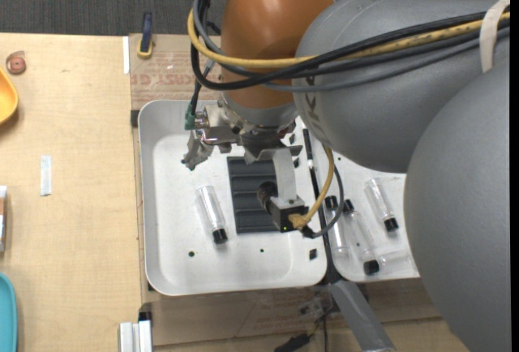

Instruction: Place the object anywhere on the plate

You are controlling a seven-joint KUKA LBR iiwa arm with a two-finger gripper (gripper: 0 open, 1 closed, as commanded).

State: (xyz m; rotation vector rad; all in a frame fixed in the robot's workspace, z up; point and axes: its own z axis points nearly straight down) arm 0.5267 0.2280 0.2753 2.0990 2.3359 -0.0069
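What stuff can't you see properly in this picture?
- Tool, camera view: the arm's orange band and grey body cover most of it, so its grip is unclear.
- Right bin: mostly under the arm.
- Orange thing and blue thing: cut off by the left edge.
- Clear tube: contents too small.

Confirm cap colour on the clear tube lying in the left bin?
Black. The clear tube lies in the left bin, cap toward the near edge; seen in the camera view.
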